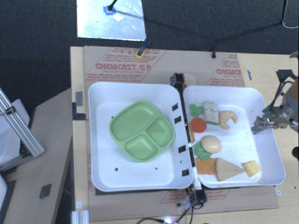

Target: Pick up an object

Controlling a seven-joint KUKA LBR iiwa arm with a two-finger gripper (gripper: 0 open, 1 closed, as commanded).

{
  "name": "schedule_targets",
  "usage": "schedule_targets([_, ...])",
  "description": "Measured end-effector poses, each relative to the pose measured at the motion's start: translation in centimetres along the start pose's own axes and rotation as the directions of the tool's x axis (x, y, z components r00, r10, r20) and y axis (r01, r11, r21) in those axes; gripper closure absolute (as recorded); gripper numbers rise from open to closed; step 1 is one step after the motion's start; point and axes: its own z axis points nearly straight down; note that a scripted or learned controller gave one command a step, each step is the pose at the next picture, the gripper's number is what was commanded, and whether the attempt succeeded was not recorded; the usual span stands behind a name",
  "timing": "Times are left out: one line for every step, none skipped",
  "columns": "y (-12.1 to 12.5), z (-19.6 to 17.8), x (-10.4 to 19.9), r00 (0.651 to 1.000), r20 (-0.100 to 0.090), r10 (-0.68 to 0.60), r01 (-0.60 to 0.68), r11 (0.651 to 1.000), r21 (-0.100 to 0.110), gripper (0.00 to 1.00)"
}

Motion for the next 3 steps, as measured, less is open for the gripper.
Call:
schedule_targets([0.1, -2.1, 0.0, 1.000, -0.001, 0.000, 0.000, 1.000, 0.003, 1.00])
schedule_targets([2.5, -2.8, 4.1, 1.000, -0.002, -0.001, 0.001, 1.000, 0.002, 1.00])
schedule_targets([4.1, -1.7, 8.6, 1.000, -0.002, -0.002, 0.002, 1.000, 0.003, 1.00])
